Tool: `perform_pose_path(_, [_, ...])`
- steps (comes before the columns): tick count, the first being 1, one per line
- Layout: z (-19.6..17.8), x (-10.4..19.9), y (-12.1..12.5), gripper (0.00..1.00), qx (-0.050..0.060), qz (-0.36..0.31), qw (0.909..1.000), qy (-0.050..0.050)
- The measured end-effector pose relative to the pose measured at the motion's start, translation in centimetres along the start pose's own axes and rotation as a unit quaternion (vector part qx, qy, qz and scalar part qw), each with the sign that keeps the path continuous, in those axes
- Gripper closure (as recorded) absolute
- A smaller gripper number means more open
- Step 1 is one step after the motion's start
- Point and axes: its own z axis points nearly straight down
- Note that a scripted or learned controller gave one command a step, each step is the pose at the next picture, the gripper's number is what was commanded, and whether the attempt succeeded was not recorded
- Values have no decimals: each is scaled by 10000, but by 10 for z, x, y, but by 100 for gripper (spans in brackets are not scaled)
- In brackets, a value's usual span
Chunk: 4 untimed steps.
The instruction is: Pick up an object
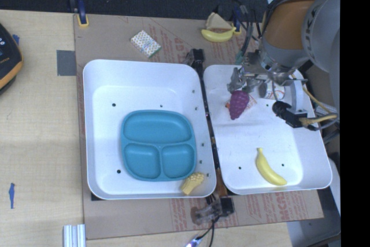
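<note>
A purple bunch of grapes (238,104) lies in the right bin (300,182), near its far left corner. My gripper (245,85) hangs directly over the top of the grapes, touching or nearly touching them; the wrist hides how it stands on them. A yellow banana (270,168) lies near the front of the same bin. In the left bin (98,84) sits a blue divided plate (157,144), with a small yellow corn-like piece (192,183) at the bin's front right corner.
Behind the bins on the cardboard lie another banana (217,35) and a small patterned square (145,43). A black part with cables (289,113) hangs from the arm over the right bin's far right. A yellow and black device (7,58) sits at the left edge.
</note>
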Motion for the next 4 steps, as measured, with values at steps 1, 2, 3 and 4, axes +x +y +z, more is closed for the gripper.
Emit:
perform_pose_path(1, [0,-1,0,0,7,2,10000,-5])
perform_pose_path(2, [101,-54,-7,0,17,3,10000,-14])
perform_pose_path(3, [90,-55,-6,100,17,-9,10000,-17])
perform_pose_path(4, [90,-55,-6,0,18,-9,10000,-16])
